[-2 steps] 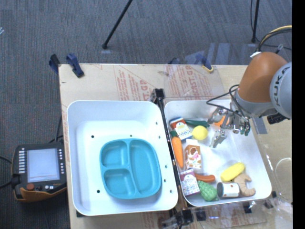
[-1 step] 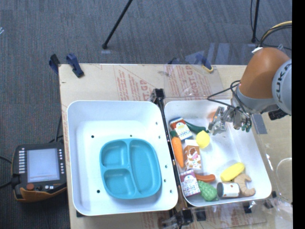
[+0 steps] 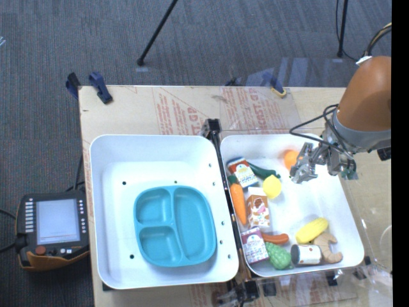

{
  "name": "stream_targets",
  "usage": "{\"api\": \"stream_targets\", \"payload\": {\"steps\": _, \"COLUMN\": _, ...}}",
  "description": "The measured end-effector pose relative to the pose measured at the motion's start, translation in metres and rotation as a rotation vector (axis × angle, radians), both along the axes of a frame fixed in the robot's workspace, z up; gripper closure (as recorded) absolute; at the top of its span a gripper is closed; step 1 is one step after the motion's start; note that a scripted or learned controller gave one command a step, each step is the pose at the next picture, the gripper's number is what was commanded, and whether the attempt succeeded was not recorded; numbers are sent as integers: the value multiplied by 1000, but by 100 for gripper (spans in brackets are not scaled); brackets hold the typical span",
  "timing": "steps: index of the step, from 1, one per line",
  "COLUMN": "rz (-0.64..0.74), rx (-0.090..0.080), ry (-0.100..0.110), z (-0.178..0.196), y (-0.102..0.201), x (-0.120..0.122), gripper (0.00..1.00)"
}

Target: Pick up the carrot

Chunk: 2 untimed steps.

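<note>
The carrot (image 3: 238,203) is a long orange piece lying along the left wall of the right bin (image 3: 319,211), between a small carton and a snack box. My gripper (image 3: 305,169) hovers over the upper right part of that bin, well to the right of the carrot and just beside a small orange fruit (image 3: 291,158). Its fingers point down and left, spread apart, with nothing between them.
The right bin also holds a lemon (image 3: 273,187), a corn cob (image 3: 311,230), a can (image 3: 307,254), a green vegetable (image 3: 278,257) and several cartons. A teal divided plate (image 3: 174,226) lies in the left bin (image 3: 108,165). A pendant (image 3: 54,226) sits left of the bench.
</note>
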<state>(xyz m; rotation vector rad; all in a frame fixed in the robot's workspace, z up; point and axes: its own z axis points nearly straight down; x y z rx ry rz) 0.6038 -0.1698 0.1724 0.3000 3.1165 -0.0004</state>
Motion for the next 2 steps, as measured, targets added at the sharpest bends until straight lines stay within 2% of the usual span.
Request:
{"api": "stream_targets", "payload": {"steps": 1, "rz": 72, "rx": -5, "ry": -9, "z": 116, "y": -42, "x": 34, "gripper": 100}}
{"api": "stream_targets", "payload": {"steps": 2, "rz": 340, "rx": 8, "ry": 20, "z": -67, "y": -36, "x": 11, "gripper": 100}}
